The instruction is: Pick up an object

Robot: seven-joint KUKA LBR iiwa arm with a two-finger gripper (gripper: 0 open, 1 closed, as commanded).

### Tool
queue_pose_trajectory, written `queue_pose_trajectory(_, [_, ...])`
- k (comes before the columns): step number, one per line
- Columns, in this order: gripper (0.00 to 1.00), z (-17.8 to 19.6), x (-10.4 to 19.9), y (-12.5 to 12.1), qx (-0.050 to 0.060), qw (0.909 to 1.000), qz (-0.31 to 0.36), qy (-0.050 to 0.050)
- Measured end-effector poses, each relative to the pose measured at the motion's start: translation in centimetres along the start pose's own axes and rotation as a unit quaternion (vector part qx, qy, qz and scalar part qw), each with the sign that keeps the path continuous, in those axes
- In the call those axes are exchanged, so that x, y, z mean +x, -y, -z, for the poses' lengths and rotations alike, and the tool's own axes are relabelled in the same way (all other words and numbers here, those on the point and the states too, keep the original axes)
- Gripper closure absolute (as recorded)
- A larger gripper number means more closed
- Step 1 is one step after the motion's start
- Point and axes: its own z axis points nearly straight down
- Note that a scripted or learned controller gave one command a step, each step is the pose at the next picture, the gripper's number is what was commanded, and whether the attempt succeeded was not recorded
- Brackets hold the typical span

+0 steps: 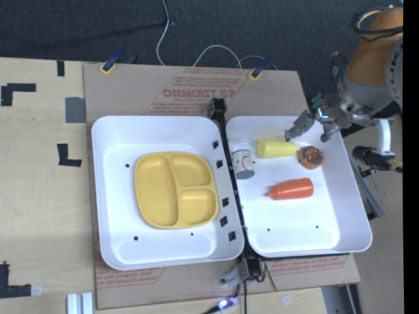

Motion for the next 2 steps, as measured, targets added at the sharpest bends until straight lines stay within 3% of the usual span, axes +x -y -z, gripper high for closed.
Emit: queue_pose_trajectory(2, [0.00, -10.7, -0.1, 0.6, 0.000, 1.0000, 0.000, -0.001])
